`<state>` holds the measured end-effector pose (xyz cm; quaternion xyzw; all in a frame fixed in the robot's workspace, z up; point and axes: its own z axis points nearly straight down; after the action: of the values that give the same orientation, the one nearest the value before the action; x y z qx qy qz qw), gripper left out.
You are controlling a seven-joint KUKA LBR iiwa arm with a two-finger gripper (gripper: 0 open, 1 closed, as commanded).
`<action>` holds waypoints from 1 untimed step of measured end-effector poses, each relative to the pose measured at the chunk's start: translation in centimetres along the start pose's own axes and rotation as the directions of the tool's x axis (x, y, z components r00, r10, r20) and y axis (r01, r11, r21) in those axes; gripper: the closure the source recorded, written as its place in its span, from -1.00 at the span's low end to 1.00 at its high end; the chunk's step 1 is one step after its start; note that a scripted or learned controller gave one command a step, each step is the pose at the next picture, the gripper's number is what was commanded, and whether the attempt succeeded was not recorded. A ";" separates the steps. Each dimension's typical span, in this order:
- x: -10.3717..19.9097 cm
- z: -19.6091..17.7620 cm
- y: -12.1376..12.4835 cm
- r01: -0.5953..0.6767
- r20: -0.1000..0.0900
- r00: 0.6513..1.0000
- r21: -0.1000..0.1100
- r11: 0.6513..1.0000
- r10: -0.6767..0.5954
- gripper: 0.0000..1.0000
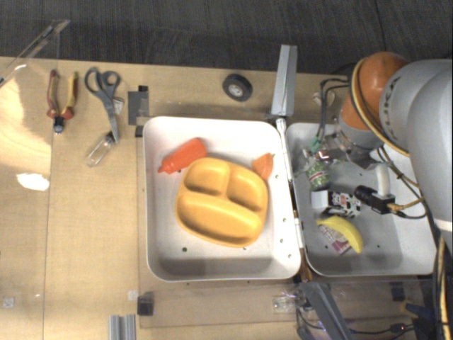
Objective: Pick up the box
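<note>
Pincer (320,156) hangs low over the upper left part of the right bin (396,264), at the end of the grey arm (425,112) with its orange band (371,76); whether it is open or closed cannot be told from this slanted view, since cables and the wrist crowd it. Just below the pincer lies a small green item (318,178), seemingly touching it or very close. Further below and slightly right of the pincer sits a small box (342,202) with dark and white print, resting on the bin floor and apart from the pincer. Below that box lies a yellow banana-like piece (344,231), next to a small pale packet (333,237). To the left of the pincer, across the shared rims, the left bin (212,268) holds a large yellow divided tray (222,200) turned upside down, with an orange carrot-like item (182,154) at its far upper left and a smaller orange piece (263,165) nearer the pincer, against the bin wall. Well to the left of the pincer on the desk (78,246) lie scissors (106,98) and red-handled pliers (60,101), and above and left of the pincer sits 1 dark roll of tape (238,87).
</note>
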<state>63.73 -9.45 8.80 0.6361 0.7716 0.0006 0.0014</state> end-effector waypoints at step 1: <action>0.0 0.0 0.0 0.000 0.000 1.000 0.000 1.000 0.000 -1.00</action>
<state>63.73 -9.45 8.80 0.6361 0.7716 0.0006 0.0014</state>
